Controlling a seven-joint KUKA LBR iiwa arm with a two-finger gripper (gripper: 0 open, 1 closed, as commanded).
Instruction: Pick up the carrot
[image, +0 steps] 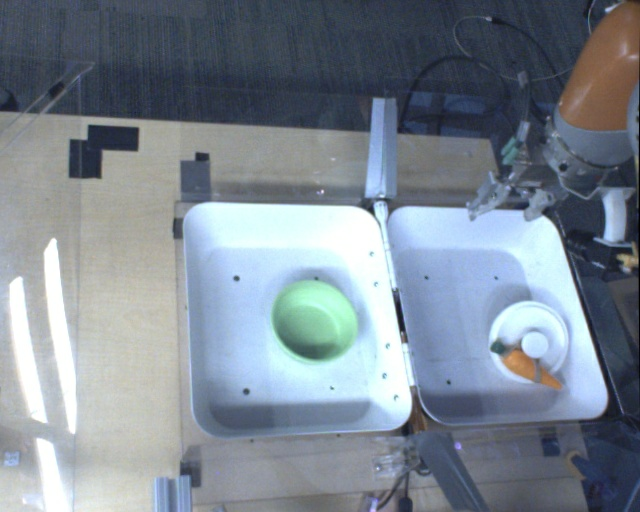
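A: Carrot (530, 368) first — where is it from the pincer (510, 200)?

B: The pincer hangs over the far rim of the right bin (470, 300), near that bin's far right corner. Its two fingers are spread apart, and nothing sits between them. The carrot lies well apart from it, toward the near right corner of the same bin, so the way to it runs toward the camera and a little to the right in the picture.

A: How does it lie?

B: It rests against the near edge of a small white bowl (531, 335), partly on its rim as far as I can tell. Its long axis runs slantwise, the green end toward the left and the orange tip toward the near right.

A: Anything else around?

B: A green bowl (316, 319) sits in the middle of the left bin (220, 300), well clear on the counter (110, 300). I judge the white bowl the nuisance: the fingers would need to close across the carrot's narrow width without catching that rim.
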